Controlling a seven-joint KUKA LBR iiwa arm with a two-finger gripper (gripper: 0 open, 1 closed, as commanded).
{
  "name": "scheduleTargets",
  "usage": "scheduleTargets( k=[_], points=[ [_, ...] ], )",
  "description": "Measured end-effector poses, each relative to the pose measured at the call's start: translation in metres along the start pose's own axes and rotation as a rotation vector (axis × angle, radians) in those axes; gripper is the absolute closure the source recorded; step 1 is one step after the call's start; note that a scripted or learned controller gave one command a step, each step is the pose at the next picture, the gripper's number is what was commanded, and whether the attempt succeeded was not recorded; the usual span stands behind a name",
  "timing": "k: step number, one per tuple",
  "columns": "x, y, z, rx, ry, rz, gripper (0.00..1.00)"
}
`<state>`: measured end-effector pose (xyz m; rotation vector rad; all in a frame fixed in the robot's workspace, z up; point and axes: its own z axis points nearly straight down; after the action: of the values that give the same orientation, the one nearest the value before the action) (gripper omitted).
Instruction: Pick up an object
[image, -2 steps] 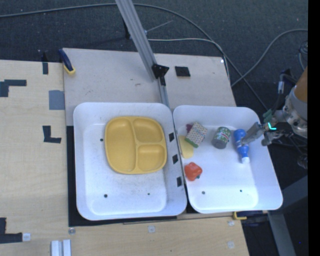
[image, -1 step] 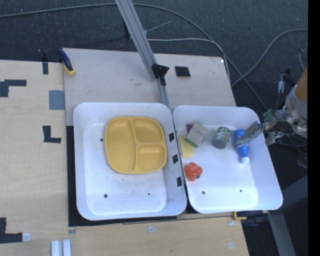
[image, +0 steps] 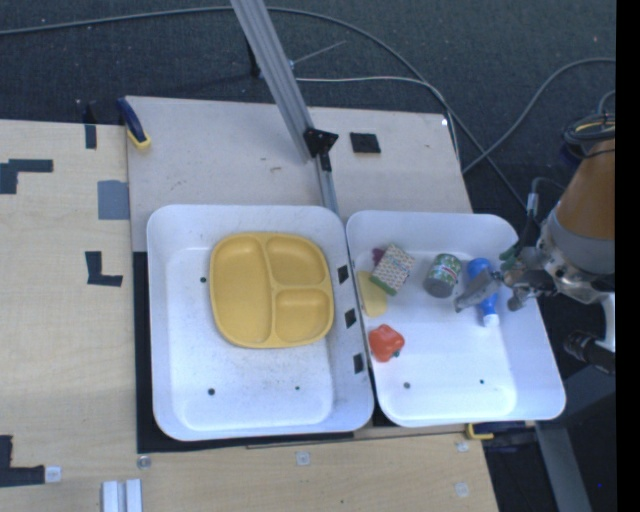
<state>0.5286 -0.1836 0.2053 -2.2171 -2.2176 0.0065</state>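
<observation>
Dark carpet with thin cables lies around a pale wooden bench (image: 60, 330), and two shallow white bins sit side by side on it. In the left white bin (image: 180, 390) rests a yellow plastic plate with three sections (image: 270, 290), lying flat near the middle. The right white bin (image: 500, 390) has small things gathered in its upper half. A checkered little box (image: 393, 267) leans near the left wall, with a pale yellow soft lump (image: 373, 297) just below it. An orange-red toy piece (image: 386, 343) lies lower down, a bit apart from the rest. A grey and green round can (image: 444, 274) sits near the middle, and a blue and white small bottle (image: 484, 290) lies just beside it on the right. The grey arm with its orange band (image: 590, 200) comes in from the right edge. Its gripper (image: 478, 292) hangs low over the bottle, right next to the can. I cannot tell if the fingers are open or closed, or if they are touching the bottle.
</observation>
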Motion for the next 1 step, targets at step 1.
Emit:
scheduleTargets(
  k=[1],
  points=[
    [-0.0001, 0.0035, 0.0638, 0.000, 0.000, 0.000, 0.00]
  ],
)
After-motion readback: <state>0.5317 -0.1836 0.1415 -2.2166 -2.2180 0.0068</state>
